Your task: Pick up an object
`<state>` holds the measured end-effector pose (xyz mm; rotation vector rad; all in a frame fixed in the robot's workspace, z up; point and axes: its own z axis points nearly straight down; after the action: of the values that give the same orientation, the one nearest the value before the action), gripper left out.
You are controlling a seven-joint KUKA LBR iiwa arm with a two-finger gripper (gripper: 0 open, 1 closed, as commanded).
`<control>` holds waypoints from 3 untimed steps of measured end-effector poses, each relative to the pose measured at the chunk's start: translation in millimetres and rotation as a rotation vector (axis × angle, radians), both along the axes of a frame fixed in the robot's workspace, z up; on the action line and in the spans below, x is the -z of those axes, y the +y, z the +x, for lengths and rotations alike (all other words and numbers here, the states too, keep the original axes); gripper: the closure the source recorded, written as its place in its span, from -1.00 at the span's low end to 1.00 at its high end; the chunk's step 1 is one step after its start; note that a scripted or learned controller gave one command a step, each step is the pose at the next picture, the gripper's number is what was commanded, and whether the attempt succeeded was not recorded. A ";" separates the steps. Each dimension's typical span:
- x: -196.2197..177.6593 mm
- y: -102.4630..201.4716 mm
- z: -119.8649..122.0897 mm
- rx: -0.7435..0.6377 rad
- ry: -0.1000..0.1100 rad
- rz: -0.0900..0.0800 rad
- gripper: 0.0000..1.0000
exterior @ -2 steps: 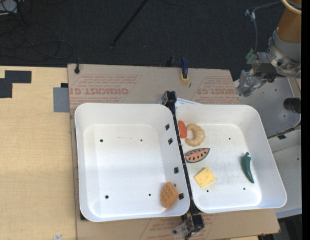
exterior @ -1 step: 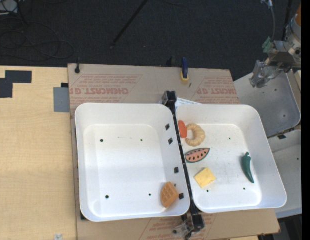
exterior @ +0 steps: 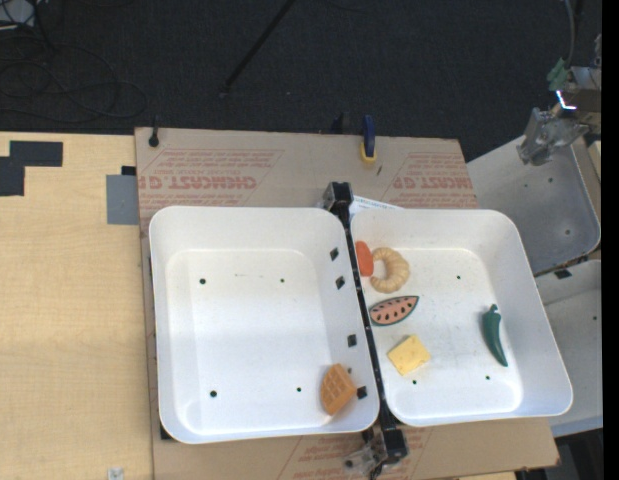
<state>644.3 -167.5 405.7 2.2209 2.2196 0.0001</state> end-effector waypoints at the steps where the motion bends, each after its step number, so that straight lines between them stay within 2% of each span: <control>1: -26.4 -18.5 0.1 0.000 0.001 0.000 1.00; 2: -44.8 -37.3 -3.4 0.000 0.002 0.000 1.00; 3: -83.8 -45.0 -2.9 0.000 0.000 0.000 1.00</control>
<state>641.4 -212.4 489.5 2.2202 2.2197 0.0004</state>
